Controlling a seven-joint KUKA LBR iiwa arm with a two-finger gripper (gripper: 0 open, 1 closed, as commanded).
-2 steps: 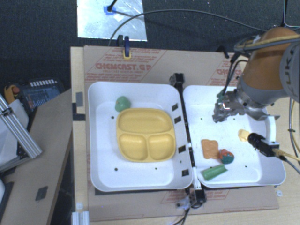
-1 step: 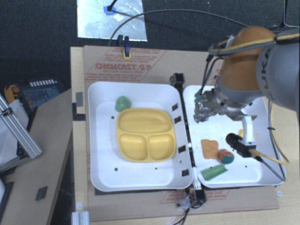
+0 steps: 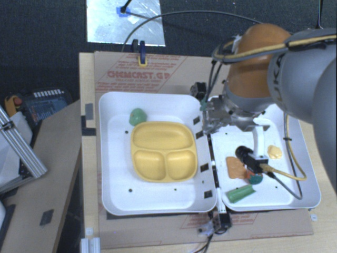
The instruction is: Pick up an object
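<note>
Several small pieces are sitting in the right shallow white bin — the green plastic stick at its front, likely light and stiff, is inviting a crosswise pinch; the claw is hovering apart — its state I cannot tell.

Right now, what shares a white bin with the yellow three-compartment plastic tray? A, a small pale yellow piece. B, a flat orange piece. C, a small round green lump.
C: the small round green lump lies by the far-left corner of the yellow three-compartment tray in the left-hand white bin, while the flat orange piece and pale yellow piece lie in the right-hand bin.
</note>
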